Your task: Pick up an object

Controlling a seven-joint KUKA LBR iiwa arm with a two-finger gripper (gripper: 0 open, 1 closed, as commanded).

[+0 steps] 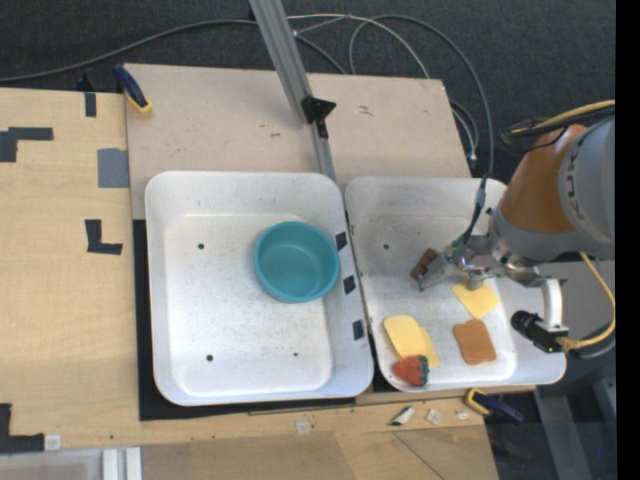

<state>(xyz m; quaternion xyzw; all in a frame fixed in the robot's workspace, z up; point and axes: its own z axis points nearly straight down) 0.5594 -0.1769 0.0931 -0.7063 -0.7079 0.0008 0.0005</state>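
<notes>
My gripper [425, 271] hangs low over the middle of the right bin [385, 208], pointing left, open with nothing between its fingers. Just right of it lies a yellow slice [476, 299], partly under the wrist. A larger yellow piece [408, 335] lies nearer the front, with a red strawberry-like item [410, 371] at its front end. At the front right of that bin rests an orange-brown piece [474, 342]. In the left bin [190, 358] stands a teal bowl [295, 260], upright near its right wall.
A grey metal post [285, 53] slants up from behind where the two bins meet. Cables [400, 33] run across the dark floor behind the bench. A blue and yellow clamp [133, 89] sits at the board's far left corner.
</notes>
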